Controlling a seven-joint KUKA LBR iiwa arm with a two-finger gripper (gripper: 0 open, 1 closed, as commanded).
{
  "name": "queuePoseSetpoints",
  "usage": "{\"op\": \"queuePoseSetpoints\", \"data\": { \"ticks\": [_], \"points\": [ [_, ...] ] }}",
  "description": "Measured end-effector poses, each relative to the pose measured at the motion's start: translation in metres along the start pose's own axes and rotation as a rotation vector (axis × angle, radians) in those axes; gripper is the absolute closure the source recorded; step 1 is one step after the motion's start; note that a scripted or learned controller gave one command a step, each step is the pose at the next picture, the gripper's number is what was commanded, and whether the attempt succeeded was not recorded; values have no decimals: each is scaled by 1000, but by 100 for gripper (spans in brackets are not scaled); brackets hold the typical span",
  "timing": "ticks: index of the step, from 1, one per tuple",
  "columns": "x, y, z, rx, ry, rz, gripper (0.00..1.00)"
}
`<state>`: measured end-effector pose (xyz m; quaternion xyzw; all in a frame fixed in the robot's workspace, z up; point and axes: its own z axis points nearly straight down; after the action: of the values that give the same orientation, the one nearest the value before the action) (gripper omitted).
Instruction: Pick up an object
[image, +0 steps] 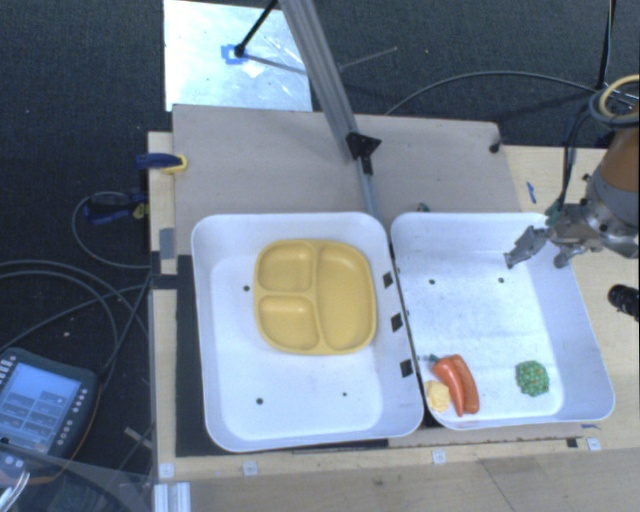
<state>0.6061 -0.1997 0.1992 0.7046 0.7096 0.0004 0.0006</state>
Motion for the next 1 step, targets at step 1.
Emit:
{"op": "queuePoseSetpoints", "data": {
  "ticks": [1],
  "points": [
    [0,0,0,0,-1,-1,0]
  ]
}}
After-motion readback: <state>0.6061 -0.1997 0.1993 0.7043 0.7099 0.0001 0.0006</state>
